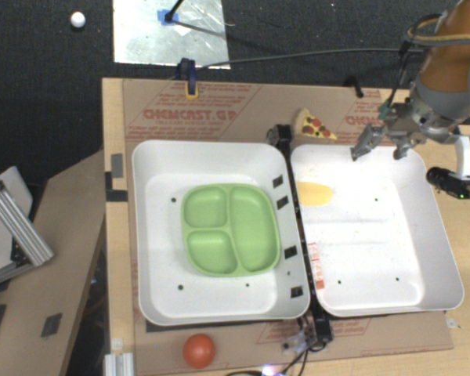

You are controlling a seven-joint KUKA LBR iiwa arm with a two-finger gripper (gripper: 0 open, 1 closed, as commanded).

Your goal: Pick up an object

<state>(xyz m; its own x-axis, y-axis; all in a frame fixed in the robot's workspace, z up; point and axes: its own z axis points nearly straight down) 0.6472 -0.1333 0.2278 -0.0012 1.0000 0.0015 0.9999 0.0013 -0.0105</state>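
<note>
The end effector (383,145) hung spread and empty over the far edge of the right bin (423,288), its fingers apart with nothing between them. The likeliest target, a flat yellow piece (314,193), lay on the right bin's floor near its far-left corner, close to the divider. It looked light and thin, probably slippery, so a pinch across its narrow width seemed best.

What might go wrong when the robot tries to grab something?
1. The claw hangs over the right bin's back rim, so it might bump that on the way down.
2. The yellow piece looks flat and lies near the bin's left wall, so the claw might slide over it.
</note>
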